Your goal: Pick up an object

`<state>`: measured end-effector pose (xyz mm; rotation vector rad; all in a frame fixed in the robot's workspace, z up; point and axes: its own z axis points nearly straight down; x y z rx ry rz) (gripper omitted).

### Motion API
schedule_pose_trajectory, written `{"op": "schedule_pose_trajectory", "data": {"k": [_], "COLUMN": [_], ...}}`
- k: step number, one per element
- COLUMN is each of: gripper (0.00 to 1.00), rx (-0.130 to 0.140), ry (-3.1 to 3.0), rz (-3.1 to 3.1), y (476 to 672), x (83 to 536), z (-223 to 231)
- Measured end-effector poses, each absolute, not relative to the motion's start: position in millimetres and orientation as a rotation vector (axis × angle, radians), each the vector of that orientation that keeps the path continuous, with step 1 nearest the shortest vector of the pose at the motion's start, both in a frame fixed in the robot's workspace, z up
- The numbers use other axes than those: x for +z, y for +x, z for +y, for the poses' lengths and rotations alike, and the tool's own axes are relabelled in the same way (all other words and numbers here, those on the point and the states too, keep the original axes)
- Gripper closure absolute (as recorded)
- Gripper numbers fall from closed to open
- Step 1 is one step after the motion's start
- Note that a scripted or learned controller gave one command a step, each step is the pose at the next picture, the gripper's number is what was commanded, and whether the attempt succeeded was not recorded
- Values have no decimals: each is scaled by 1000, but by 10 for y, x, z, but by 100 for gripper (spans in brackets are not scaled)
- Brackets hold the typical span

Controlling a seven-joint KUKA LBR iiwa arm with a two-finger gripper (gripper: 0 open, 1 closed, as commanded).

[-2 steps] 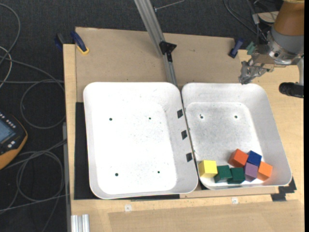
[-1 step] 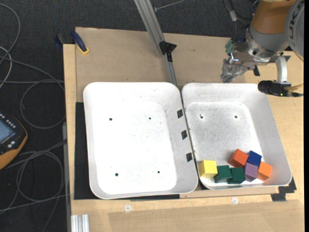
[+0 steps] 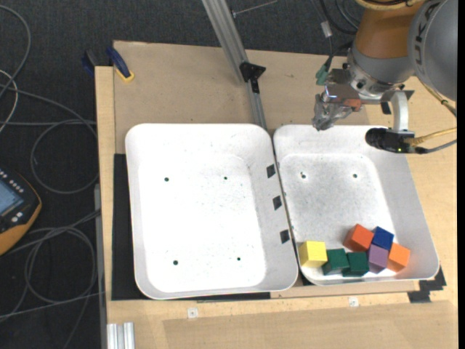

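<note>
The robot's hand (image 3: 323, 119) hangs over the far rim of the right bin (image 3: 410, 195), at about 12 o'clock; whether it is apart or together cannot be told, and nothing shows in it. The blocks (image 3: 356, 251) lie clustered at the bin's 6 o'clock edge, well apart from the hand. By this view, the pick is yet to begin.
</note>
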<state>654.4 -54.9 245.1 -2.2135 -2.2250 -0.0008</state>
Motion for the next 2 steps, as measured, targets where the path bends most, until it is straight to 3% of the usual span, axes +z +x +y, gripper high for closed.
{"op": "schedule_pose_trajectory", "data": {"k": [2], "gripper": [100], "rx": [-5], "ry": [-2212], "rz": [-2229], "y": [6333], "x": [2493], "z": [528]}}
